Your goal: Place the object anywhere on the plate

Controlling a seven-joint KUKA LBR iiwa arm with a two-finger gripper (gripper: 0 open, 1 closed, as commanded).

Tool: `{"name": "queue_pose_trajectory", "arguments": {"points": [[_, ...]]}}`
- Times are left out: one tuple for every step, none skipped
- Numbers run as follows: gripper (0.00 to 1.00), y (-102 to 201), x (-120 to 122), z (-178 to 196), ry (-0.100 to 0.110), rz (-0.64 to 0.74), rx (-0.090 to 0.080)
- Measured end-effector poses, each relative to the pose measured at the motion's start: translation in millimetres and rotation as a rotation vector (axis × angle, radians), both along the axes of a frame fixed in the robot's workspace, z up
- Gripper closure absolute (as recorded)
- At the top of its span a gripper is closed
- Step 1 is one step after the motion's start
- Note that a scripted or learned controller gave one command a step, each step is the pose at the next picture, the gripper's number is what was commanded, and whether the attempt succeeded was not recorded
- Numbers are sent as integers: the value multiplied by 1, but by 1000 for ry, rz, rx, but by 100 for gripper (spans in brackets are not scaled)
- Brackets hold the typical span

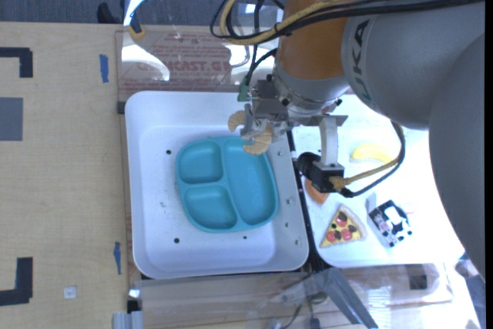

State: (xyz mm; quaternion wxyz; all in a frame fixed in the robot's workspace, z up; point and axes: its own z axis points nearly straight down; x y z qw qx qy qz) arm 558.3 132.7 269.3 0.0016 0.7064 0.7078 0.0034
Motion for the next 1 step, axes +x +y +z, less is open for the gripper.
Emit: {"name": "queue_pose_trajectory", "arguments": {"points": [[0, 0, -1, -4, 8, 1, -3]]}}
